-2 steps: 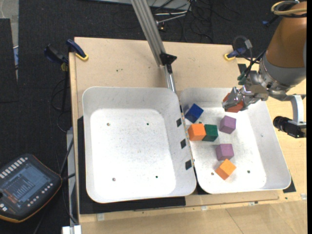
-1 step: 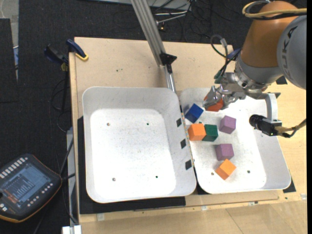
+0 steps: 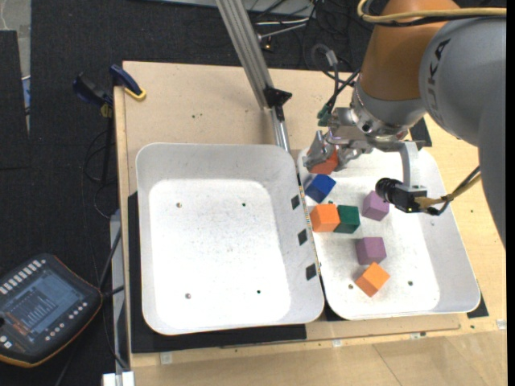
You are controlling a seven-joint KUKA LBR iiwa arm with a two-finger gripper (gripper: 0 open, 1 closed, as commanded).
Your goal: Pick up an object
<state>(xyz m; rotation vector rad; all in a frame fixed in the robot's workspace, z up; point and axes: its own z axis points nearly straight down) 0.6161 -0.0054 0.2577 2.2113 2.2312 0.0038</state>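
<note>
The right bin holds coloured blocks; the gripper (grip state unclear) sits over a reddish block.

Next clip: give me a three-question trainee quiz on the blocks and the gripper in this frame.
1. True or false: the green cube touches an orange cube.
2. How many purple blocks lie in the right white bin?
3. Which block lies nearest the gripper: A the reddish-orange block, B the lower orange cube, C the lower purple cube?

Key: 1 true, they sit side by side. 2 two, counting the upper purple block. 3 A, just above the blue cube.
</note>
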